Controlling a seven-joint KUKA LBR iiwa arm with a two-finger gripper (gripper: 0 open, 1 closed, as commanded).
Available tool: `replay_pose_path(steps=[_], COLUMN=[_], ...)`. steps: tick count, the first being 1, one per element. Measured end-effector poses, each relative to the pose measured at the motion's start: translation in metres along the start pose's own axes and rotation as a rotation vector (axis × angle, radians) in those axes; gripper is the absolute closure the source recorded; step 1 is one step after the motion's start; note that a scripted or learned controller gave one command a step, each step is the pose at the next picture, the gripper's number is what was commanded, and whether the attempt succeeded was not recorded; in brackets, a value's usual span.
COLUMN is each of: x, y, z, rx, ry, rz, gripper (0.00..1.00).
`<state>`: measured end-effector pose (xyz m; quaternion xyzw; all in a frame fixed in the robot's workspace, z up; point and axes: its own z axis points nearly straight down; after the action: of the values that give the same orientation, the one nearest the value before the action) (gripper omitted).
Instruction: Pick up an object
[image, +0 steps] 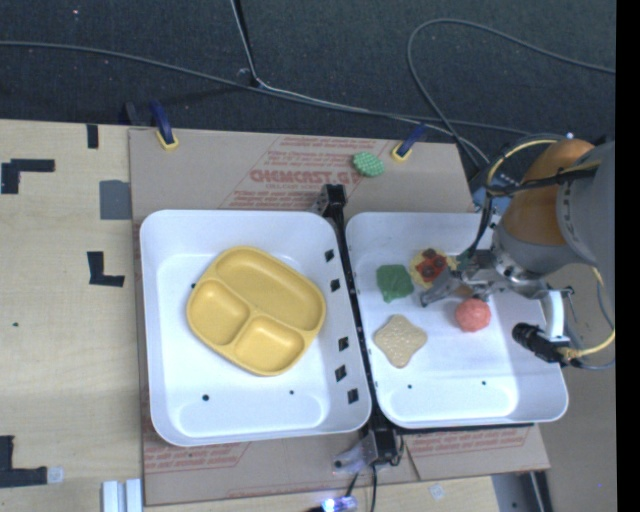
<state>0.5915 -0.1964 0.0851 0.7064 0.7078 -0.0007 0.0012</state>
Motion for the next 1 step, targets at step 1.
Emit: replay_pose_path(steps=[1], x=[-0.0003], y=[0.0012], z=[-0.0118], rx=[-0.004], ry=[-0.002], rz=[-0.001], gripper=[1.0])
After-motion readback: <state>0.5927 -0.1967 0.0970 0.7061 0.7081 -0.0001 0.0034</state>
